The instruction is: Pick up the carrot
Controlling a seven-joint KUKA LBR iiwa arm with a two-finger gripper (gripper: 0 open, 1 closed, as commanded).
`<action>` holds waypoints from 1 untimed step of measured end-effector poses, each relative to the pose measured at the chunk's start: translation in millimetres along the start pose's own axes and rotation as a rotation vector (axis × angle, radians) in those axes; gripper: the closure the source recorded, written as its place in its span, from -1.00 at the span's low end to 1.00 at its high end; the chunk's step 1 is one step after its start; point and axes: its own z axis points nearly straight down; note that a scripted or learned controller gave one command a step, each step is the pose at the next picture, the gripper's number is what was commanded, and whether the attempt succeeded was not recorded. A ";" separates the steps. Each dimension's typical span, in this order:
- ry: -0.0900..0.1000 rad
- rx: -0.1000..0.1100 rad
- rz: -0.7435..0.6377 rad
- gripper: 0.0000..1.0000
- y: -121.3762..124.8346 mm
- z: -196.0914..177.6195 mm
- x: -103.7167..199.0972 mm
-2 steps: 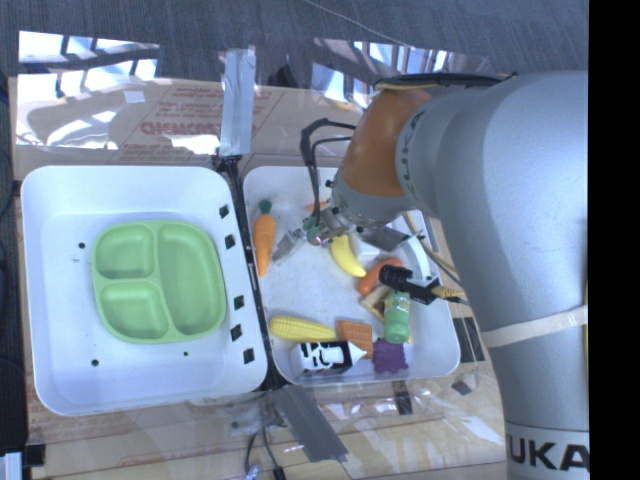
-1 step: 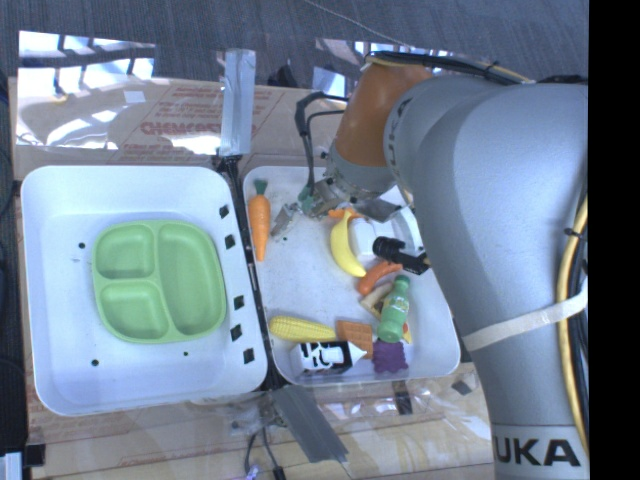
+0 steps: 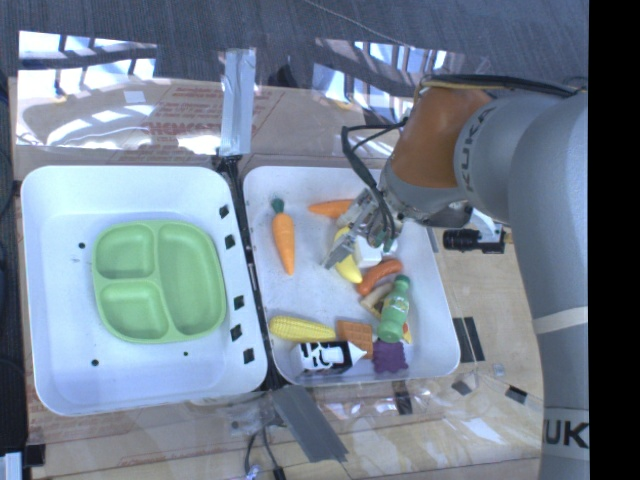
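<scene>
Claw [image 3: 352,240] down low in the right bin [image 3: 440,308], over a yellow piece, just right of the carrot but clear of it. Open or clamped? Cannot tell from up here, too much clutter beneath. Nothing visibly held.

Starting at the near rim: corn cob [image 3: 300,328], black-and-white box [image 3: 325,356], purple lump [image 3: 390,356], green bottle [image 3: 395,308] among them.

Further in, carrot [image 3: 285,240] lying alone on bare white floor near the bin's left wall, green top toward the far side, tip toward the near rim. Looks like a toy: probably light, stiff, smooth, a bit slippery, and tapered. Best taken across the thick middle just below the green top, not at the narrow tip. Room on both sides for a straight descent, though close enough to the left wall to mind it. Plain orange piece [image 3: 330,208] just beyond the claw, not to be confused with the target.

Left bin [image 3: 40,268] alongside, holding a green divided plate [image 3: 160,280]. Beyond both bins, brown cardboard [image 3: 150,118] with a strip of grey tape [image 3: 235,98], then dark floor at the far edge.
</scene>
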 end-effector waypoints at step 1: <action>-0.001 -0.001 0.448 -1.00 64.6 0.1 23.1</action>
